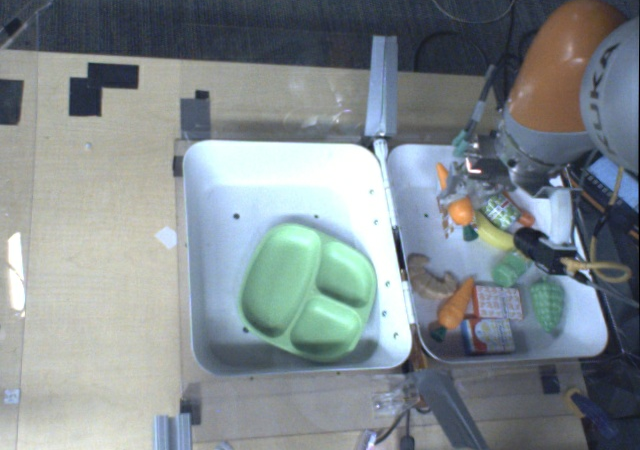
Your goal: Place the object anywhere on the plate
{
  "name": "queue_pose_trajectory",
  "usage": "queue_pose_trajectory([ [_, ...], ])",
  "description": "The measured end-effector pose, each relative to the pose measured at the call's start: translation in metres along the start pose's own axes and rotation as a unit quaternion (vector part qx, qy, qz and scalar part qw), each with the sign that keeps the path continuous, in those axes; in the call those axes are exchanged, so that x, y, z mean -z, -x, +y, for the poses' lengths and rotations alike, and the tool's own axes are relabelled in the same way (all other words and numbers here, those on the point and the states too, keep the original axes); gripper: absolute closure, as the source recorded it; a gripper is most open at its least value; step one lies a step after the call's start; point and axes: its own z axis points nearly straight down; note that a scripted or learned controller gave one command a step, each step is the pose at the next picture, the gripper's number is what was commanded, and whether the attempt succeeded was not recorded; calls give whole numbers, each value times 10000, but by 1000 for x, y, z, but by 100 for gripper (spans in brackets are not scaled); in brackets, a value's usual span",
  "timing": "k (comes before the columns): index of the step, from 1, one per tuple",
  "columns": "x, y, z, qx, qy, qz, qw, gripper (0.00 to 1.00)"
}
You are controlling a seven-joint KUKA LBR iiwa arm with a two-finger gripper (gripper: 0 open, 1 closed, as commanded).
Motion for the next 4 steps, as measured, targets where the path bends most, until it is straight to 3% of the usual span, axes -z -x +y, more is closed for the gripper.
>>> queue_pose_trajectory([
  [1,-50,-97,-7,1443,-1,8,9895,100],
  [2,-50,-97,-7,1440,0,9,9896,0],
  [3,-40,-98,-5,1448,16,12,9895,100],
  [4,-125,-173,14,1114,86,20,9937,100],
])
